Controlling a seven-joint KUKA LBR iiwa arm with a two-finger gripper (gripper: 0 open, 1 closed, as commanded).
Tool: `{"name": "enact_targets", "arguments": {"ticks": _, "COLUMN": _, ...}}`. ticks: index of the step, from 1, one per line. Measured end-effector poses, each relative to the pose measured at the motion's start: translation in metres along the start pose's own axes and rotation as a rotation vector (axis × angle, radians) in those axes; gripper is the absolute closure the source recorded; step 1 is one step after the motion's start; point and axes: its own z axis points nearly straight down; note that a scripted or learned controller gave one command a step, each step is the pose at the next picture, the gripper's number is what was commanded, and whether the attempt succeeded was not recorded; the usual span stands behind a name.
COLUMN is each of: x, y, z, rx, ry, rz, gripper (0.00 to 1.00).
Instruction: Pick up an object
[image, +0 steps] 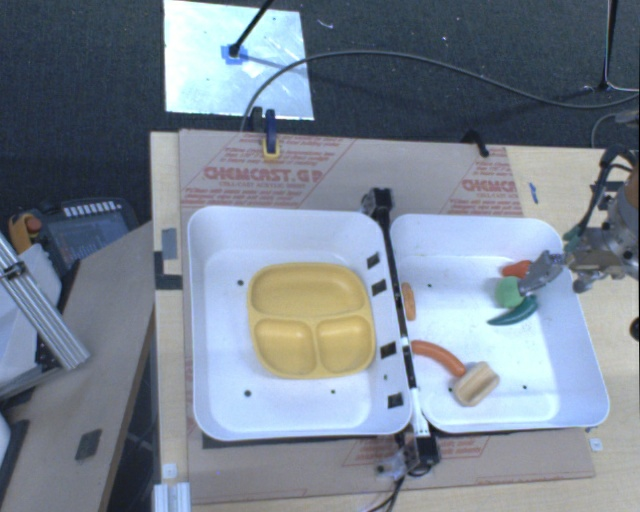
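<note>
Tool (543, 272) at right bin's (575, 400) far-right rim beside green toy (510, 293); grip unclear; mid-bin floor open.

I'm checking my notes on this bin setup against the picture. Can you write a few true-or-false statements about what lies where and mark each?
1. The yellow divided plate lies in the left bin. True.
2. The orange carrot-like piece lies in the left bin. False: it lies in the right bin, near the divider.
3. The gripper is over the right bin's far right part, close to the green objects. True.
4. The tan block sits on the yellow plate. False: it sits on the right bin's floor, next to the carrot-like piece's end.
5. The plate has three compartments. True.
</note>
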Motion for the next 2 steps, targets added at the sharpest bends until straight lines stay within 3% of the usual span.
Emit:
{"name": "enact_targets", "arguments": {"ticks": 1, "x": 0.000, "y": 0.002, "z": -0.005, "rx": -0.010, "ry": -0.002, "rz": -0.003, "gripper": 0.00}}
{"name": "enact_targets", "arguments": {"ticks": 2, "x": 0.000, "y": 0.004, "z": 0.036, "rx": -0.007, "ry": -0.002, "rz": -0.001, "gripper": 0.00}}
